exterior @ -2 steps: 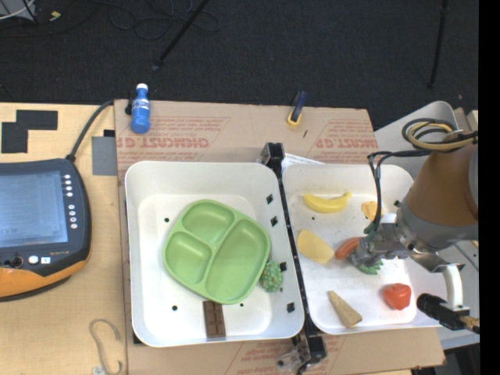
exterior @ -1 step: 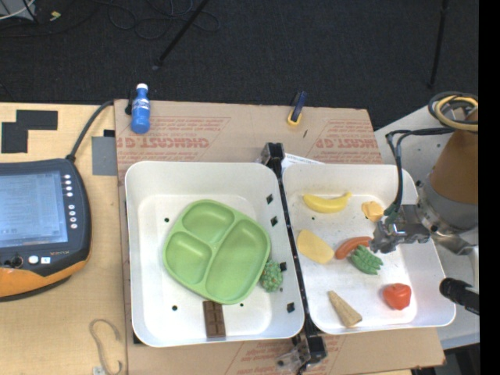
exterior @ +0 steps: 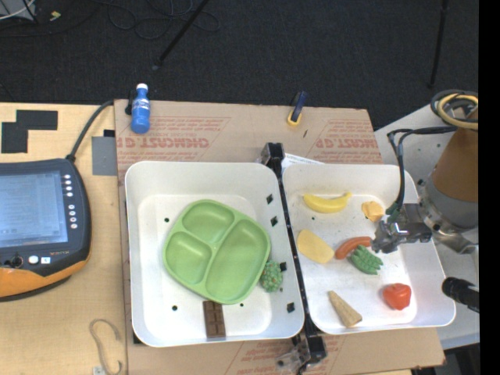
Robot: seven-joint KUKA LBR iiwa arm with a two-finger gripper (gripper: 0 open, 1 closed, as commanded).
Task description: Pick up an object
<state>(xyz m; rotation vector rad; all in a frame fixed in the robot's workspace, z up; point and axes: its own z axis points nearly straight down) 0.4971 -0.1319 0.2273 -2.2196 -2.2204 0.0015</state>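
Note:
My gripper (exterior: 388,241) hangs low over the right bin (exterior: 422,319), at its right side. Its tip is right beside a green leafy toy (exterior: 366,261) and an orange-red sausage-shaped toy (exterior: 352,247). A small orange piece (exterior: 373,208) sits just above it. Farther left in that bin lie a yellow banana (exterior: 326,202) and a yellow wedge (exterior: 315,247). A tan cone (exterior: 344,309) and a red pepper (exterior: 398,296) lie near the bin's front. Nothing is seen between the fingers.
The left bin (exterior: 148,303) holds a green divided plate (exterior: 216,250), a small green broccoli toy (exterior: 272,276) and a brown bar (exterior: 213,319). A tablet controller (exterior: 35,213) lies at the far left. A blue bottle (exterior: 141,109) and a blue-yellow clamp (exterior: 297,109) stand behind the bins.

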